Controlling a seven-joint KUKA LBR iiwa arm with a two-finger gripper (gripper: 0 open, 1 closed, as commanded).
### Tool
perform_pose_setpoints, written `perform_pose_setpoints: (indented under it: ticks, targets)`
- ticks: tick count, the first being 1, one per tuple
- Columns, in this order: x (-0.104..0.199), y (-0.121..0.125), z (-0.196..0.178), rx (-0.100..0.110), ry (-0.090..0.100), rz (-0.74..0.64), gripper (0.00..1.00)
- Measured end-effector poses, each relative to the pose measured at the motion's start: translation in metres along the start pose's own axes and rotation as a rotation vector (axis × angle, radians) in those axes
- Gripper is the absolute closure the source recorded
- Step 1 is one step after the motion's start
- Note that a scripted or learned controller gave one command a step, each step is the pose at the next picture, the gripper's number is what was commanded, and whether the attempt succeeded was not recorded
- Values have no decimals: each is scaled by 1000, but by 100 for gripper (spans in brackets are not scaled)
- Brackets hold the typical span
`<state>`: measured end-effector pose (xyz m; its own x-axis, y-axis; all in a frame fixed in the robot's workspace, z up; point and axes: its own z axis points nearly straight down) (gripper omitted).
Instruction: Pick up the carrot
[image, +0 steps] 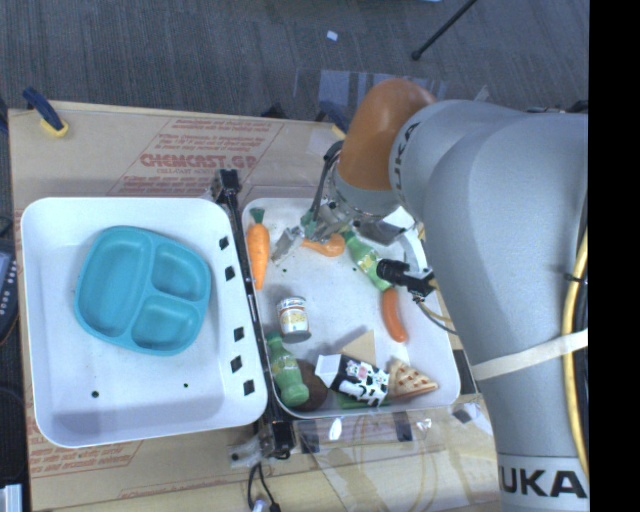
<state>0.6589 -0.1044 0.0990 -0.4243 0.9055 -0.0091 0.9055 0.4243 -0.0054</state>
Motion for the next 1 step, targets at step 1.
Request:
perform_pose_setpoints:
  ticks: [1]
  targets:
    - [1, 2, -11, -2, 1, -9, 100]
